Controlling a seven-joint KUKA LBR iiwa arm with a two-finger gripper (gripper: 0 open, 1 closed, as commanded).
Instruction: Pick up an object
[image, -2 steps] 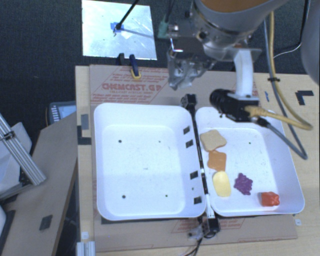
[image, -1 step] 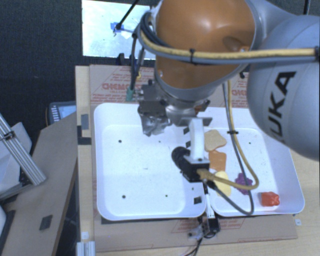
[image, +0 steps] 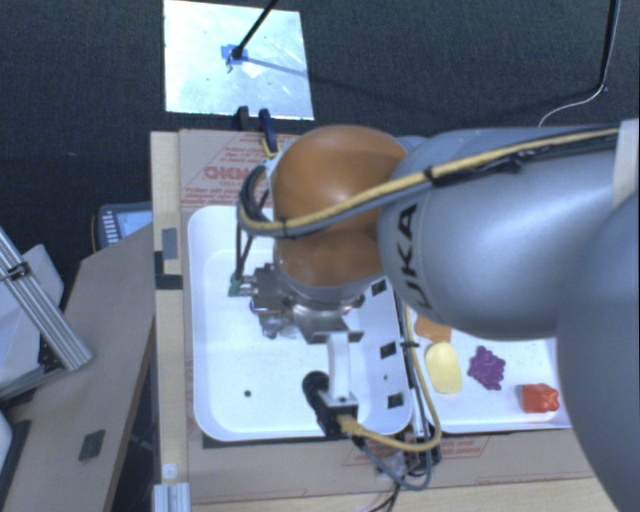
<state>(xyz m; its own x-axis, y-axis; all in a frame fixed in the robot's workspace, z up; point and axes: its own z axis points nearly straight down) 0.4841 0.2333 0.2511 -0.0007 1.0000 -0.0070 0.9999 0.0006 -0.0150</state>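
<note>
The pincer (image: 300, 318) hangs over one white bin (image: 215, 300); how far it is open I cannot tell. On the view's right of it, well apart in the other bin (image: 490, 412), lie a yellow object (image: 443, 366), a purple object (image: 487, 367) and a red object (image: 539, 398).

Grey, orange-banded robot arm (image: 480, 230) covers most of the right shallow white bin (image: 480, 412) and part of 1 orange piece (image: 432, 328) beneath it; 1 dark speck (image: 247, 392) left of the arm is too small to identify.

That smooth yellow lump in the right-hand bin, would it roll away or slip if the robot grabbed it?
The yellow lump looks rounded and egg-like, so a nudge would probably roll it across the right bin. Its smooth skin may slip in a pinch. It looks solid, so likely stiff.
</note>
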